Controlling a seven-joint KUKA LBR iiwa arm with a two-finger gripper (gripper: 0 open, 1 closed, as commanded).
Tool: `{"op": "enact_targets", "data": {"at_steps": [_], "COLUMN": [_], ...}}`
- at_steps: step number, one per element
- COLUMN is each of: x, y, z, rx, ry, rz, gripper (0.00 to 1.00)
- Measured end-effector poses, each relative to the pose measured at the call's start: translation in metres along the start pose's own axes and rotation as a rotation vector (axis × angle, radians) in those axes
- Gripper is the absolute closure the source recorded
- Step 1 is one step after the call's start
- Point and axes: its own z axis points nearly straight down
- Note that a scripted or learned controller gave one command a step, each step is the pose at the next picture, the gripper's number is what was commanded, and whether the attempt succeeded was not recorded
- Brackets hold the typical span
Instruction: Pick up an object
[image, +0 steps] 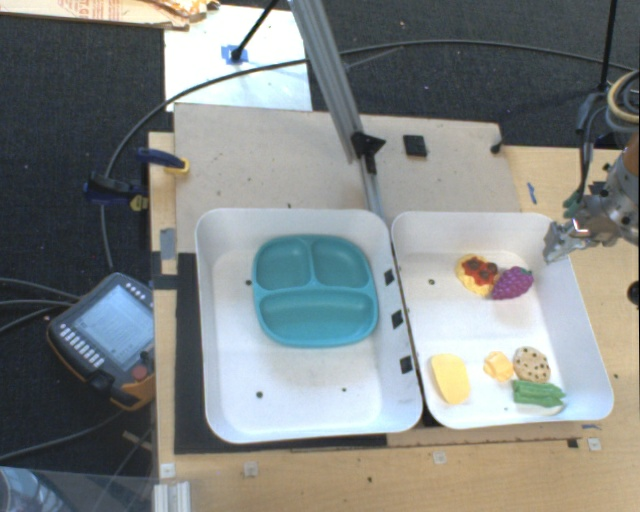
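The right bin (440, 250) holds several toy foods: a pizza slice (477, 272) touching a purple grape bunch (512, 283), a yellow piece (450, 379), a small orange piece (497, 366), a cookie (531, 364) and a green bean pod (539, 394). My gripper (560, 241) hangs at the bin's far right rim, up and to the right of the grapes, with nothing seen between its fingers.
In the left bin (230, 390) lies a teal divided plate (315, 290). A grey pole (335, 90) slants over the bench behind the bins. A teach pendant (105, 335) and cables lie on the floor to the left.
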Motion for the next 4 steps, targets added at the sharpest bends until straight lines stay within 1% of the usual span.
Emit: {"op": "enact_targets", "data": {"at_steps": [1, 2, 3, 4], "x": [0.054, 0.102, 0.157, 0.21], "y": [-0.002, -0.002, -0.009, 0.008], "z": [0.013, 0.007, 0.01, 0.013], "rx": [0.007, 0.006, 0.007, 0.004], "ry": [0.003, 0.003, 0.003, 0.004], "rz": [-0.003, -0.002, -0.003, -0.003], "gripper": [1.0, 1.0, 1.0, 1.0]}}
